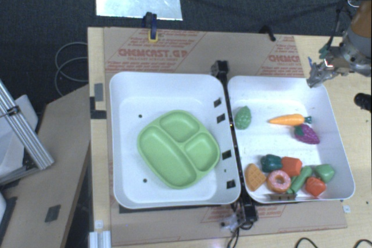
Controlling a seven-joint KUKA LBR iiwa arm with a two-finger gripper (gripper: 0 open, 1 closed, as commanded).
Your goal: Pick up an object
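Bench contents, seen from above.

Left shallow white bin [125, 101]: one pale green plastic divided plate [178, 148] with three compartments, lying flat near the bin's centre.

Right shallow white bin [273, 89]: a set of small toy foods. A dark green leafy toy vegetable [242, 117] lies by the bin's left wall, toward the far side. An orange toy carrot with green tip [289, 120] lies on its side around the bin's middle, and a purple toy grape bunch [307, 134] sits just beside it on the near side. Along the near edge, a cluster: an orange wedge-shaped toy [254, 176], a pink-frosted toy doughnut [278, 181], a dark green toy piece [270, 162], a red toy piece [291, 165], a long green toy pod [299, 179], a light green rounded toy [325, 172] and a red-orange toy [315, 186].

Arm: the two-finger gripper [317, 74] hangs over the far right corner of the right bin, at its rim. Whether its jaws are spread or closed cannot be told at this angle; nothing is visible between them. The carrot, the nearest toy, lies well apart from the gripper, toward the bin's centre.

Between the bins, a black divider rail with clips [224, 119] runs from far edge to near edge.
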